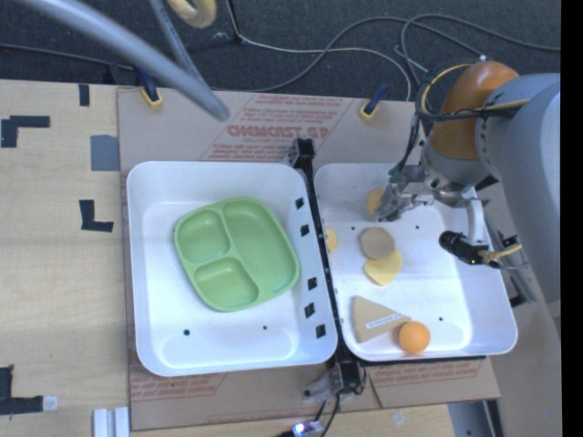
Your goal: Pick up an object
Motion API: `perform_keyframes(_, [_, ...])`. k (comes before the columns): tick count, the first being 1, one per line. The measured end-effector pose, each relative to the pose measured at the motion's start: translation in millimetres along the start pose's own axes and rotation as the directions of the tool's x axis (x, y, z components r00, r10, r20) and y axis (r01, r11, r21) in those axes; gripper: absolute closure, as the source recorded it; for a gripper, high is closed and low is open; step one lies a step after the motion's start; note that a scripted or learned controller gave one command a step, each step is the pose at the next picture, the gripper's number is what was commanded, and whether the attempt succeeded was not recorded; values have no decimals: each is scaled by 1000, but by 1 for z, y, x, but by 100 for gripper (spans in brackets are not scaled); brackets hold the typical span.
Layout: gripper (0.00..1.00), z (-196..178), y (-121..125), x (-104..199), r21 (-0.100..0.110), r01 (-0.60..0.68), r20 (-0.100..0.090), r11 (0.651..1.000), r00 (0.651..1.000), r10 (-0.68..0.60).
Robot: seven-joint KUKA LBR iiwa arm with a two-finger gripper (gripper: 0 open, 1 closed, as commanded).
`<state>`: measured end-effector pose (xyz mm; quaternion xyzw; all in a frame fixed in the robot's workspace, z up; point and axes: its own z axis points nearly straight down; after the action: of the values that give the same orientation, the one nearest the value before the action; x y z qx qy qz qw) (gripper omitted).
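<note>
Two shallow white bins sit side by side on a brown cardboard sheet over a pale wooden bench, with dark floor and loose cables beyond the far edge. Within the left bin (146, 271) lies a green divided tray (237, 253), its three compartments bare. Across the dividing wall, the right bin (474, 326) holds the loose pieces: a small yellow piece (374, 200) near the far wall, a round tan disc (376, 242) with a yellow heart-shaped piece (384, 268) touching its near edge, a tan wedge (373, 318) closer to the front, and an orange ball (414, 337) just beside the wedge's right corner. Another small yellow bit (331, 239) rests against the dividing wall.

From the right, the grey arm with its orange band reaches over the far part of the right bin, and the gripper (393, 203) is down low there. Its tips sit just beside the small yellow piece, on that piece's right side, perhaps touching it (the angle and the blur make contact hard to judge). Whether the jaws are spread or closed I cannot tell, and nothing is visibly held between them.

My reading is that the small yellow piece is the likeliest target: it lies immediately left of the tips, so the coming move turns on a slight shift leftward to straddle it. Its long axis is too small to make out. The tan disc sits nearer the front of the bin, a clear step away from the tips.
</note>
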<state>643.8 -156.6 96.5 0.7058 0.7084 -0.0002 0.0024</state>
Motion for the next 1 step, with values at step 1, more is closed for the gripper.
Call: perform_keyframes(1, [100, -63, 5, -4, -2, -2, -2, 1000, 1000, 2])
